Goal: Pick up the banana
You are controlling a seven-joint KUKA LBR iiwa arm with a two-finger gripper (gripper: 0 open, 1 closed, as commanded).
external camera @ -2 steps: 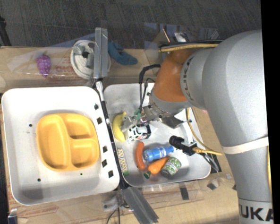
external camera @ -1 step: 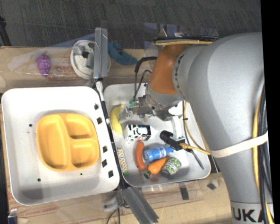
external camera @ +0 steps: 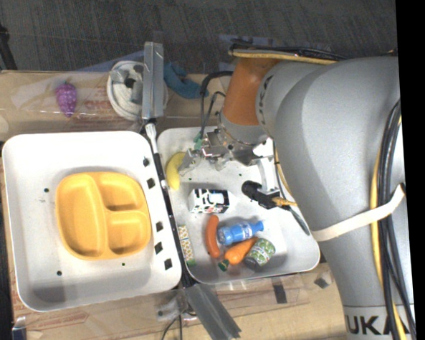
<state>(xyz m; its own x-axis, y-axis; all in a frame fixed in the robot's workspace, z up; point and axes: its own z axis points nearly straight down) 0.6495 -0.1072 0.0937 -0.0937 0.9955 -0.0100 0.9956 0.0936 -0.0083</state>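
The banana point(external camera: 173, 170) is yellow and lies in the right bin point(external camera: 303, 250), against its left wall near the far corner. My gripper point(external camera: 196, 156) hangs low over that bin, just right of the banana's upper end and very close to it. The view does not show whether it touches the banana. The grey arm with its orange band reaches in from the right and hides the bin's right side.
Nearer in the right bin lie a white and black packet point(external camera: 210, 199), a red sausage point(external camera: 213, 236), a blue bottle point(external camera: 238, 232), an orange carrot point(external camera: 239, 252) and a green can point(external camera: 261, 252). The left bin point(external camera: 25, 163) holds a yellow divided plate point(external camera: 104, 212). Purple grapes point(external camera: 67, 98) lie behind it.
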